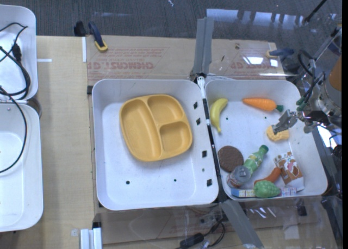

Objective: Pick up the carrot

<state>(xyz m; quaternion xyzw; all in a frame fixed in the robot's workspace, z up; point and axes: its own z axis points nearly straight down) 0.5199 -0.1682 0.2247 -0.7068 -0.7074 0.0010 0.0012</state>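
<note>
- Carrot (260, 104) lies free, upper part of right bin (315, 134).
- Claw (284, 123) hangs lower right of it, fingers apart, empty.
- Advice: shift up-left, straddle mid-body, then close.

Plate (156, 127) in left bin (103, 150); carrot (260, 104) in right bin (318, 174) (far end), banana (217, 113) to its left.

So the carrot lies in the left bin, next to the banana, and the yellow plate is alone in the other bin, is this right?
Not quite: the bins are swapped. The camera view shows the carrot in the right bin, next to the banana, and the yellow plate alone in the left bin.
</note>
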